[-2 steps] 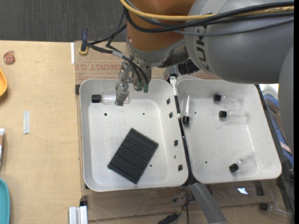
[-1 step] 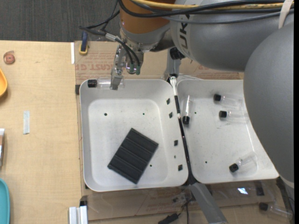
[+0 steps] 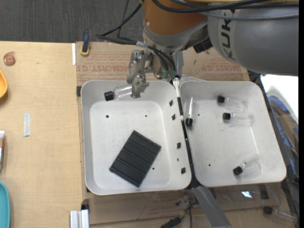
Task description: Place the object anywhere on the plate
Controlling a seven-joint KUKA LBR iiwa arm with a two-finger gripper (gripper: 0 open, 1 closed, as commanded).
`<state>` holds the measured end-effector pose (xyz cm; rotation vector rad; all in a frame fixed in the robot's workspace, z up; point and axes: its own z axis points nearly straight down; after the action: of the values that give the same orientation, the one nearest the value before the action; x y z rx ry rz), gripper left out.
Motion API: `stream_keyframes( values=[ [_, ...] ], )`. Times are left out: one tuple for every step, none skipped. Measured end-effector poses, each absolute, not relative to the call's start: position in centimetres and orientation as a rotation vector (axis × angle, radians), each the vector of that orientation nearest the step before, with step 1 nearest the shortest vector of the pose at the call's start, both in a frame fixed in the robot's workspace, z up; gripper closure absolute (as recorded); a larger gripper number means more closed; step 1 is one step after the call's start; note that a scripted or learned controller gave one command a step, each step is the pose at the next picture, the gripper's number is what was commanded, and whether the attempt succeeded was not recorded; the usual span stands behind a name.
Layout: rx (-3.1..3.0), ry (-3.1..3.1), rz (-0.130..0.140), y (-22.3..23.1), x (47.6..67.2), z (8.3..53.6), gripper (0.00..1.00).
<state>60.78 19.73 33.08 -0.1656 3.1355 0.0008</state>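
Gripper point(image 3: 138, 87) clenches a clear vial point(image 3: 118, 93) at the left bin's point(image 3: 90, 141) far edge; the dark ridged plate point(image 3: 136, 157) nearby awaits it

End effector point(image 3: 138, 85) lowered, arm overhead

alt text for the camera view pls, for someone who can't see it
A grey and orange robot arm's gripper hangs at the back of the left bin, beside a clear vial. A black ridged plate lies in that bin; four more vials lie in the right bin.
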Motion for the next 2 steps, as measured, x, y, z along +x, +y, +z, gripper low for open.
stream_keyframes(
  values=[
    [-0.953, 2.989, 0.003, 22.8, 63.3, 35.4, 1.00],
    [-1.190, 2.902, 0.003, 22.8, 66.0, 43.8, 1.00]
  ],
)
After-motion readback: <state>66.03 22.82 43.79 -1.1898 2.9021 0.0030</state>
